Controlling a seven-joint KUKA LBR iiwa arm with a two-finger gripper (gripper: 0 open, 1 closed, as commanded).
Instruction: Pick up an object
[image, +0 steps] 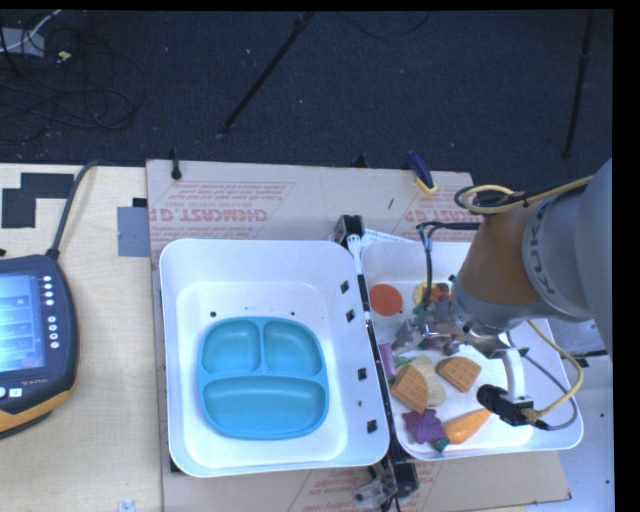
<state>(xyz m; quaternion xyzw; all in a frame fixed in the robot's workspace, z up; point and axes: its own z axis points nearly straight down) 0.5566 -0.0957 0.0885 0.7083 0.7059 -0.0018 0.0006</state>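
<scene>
Arm reaching into right bin (565, 425) of toy food; gripper (432, 327) low among the items.

Left bin (180, 300): one blue divided plate (264, 378), three compartments, lying flat near the centre. Right bin: orange-red round piece (386, 298) near the dividing wall; small yellow-and-red piece (433, 294) just beside it; tan wedge (411, 387) and waffle-patterned biscuit (459, 373) side by side near the middle; purple piece (424, 426) and carrot (466, 426) toward the near edge. Grey arm (570, 255) with orange band entering from the right, covering much of the bin's far side; cables looped along it. Gripper down between the yellow-and-red piece and the tan wedge; fingers spread or pressed together: cannot tell, and nothing visibly pinched. Bench (90, 440): handheld control pad (28, 340) at far left.
</scene>
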